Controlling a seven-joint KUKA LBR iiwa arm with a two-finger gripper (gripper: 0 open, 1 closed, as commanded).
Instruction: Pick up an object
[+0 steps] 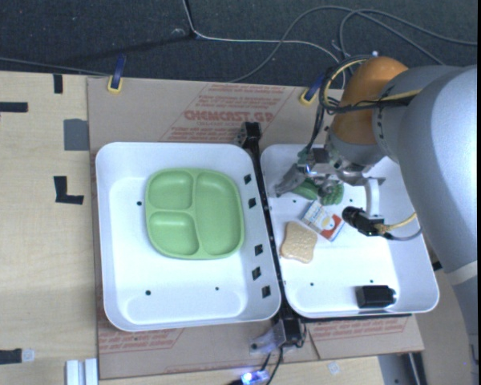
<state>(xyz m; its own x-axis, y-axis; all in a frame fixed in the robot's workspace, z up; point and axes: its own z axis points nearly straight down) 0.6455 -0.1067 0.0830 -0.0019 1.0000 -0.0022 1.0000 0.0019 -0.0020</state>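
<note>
My gripper [310, 180] is low in the right bin [413, 275], near its back left corner. It sits right over a small green object [311, 190], which is partly hidden beneath it. Just in front lie a red and white packet [325, 220] and a tan, bread-like piece [298, 243]. A black block [375, 296] rests near the bin's front right corner. I cannot tell whether the green object is gripped.
The left bin [120, 215] holds a green divided plate [195, 212]. A black divider [263, 215] runs between the two bins. The grey arm with its orange band [369, 87] covers the right bin's back right side. Cables trail behind the bench.
</note>
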